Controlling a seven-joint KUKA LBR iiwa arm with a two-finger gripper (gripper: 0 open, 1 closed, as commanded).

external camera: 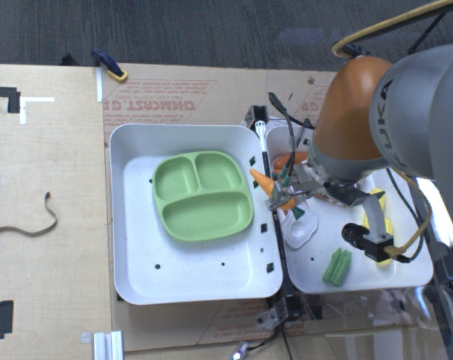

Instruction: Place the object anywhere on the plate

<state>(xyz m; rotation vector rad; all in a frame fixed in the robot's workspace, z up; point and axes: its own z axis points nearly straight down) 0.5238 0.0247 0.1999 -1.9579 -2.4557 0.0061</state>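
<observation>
The arm (391, 103), grey with an orange band, is the nearest thing to the camera and fills the upper right of the frame, covering much of the right bin (406, 272). Its pincer (280, 193) sits low at centre frame, right over the seam where the two bins meet. A carrot (262, 180), orange and pointed, lies at the pincer tips, its point angled up and left over the right rim of the left bin (136, 276); it appears caught between the fingers, so the pincer reads as clenched on the carrot, though wires and fittings crowd that spot. The green plate (202, 195), with three compartments, lies in the left bin at centre frame, just left of the carrot and apart from it. In the right bin, a pale clear item (300, 229) lies just below the pincer, a green vegetable (337, 267) lies toward the lower right, and a yellow item (384, 227) shows partly behind the arm's fittings. More orange (286, 160) shows under the arm, too hidden to identify. The black bin rims at the seam stand between carrot and plate.
</observation>
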